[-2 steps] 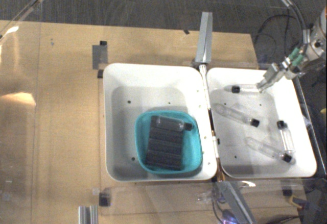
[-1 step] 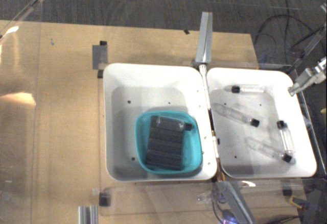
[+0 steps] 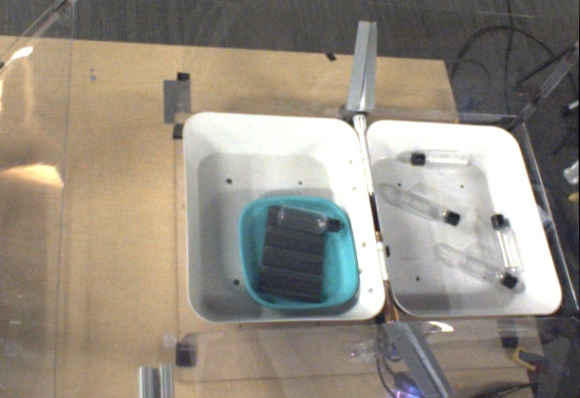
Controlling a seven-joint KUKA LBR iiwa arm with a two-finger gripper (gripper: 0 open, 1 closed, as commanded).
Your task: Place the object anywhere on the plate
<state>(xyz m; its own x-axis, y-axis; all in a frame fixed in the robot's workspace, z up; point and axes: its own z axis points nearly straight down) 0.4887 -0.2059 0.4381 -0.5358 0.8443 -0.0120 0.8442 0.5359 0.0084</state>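
A teal plate [image 3: 249, 242] lies in the front right part of the left bin [image 3: 207, 197]. On the plate rests a dark ribbed block [image 3: 292, 262], reaching from its middle to its front edge. A clear vial with a black cap [image 3: 304, 220] lies across the back end of that block, cap pointing right. Several more clear vials with black caps lie scattered in the right bin [image 3: 536, 296], one at the back [image 3: 439, 157], one near the middle [image 3: 419, 203] and one at the right [image 3: 504, 242].
A grey metal post [image 3: 363, 70] stands behind the seam between the two bins. A small bracket [image 3: 178, 98] sits on the wooden bench [image 3: 91, 206] at the back left of the left bin. Cables [image 3: 507, 61] run at the far right.
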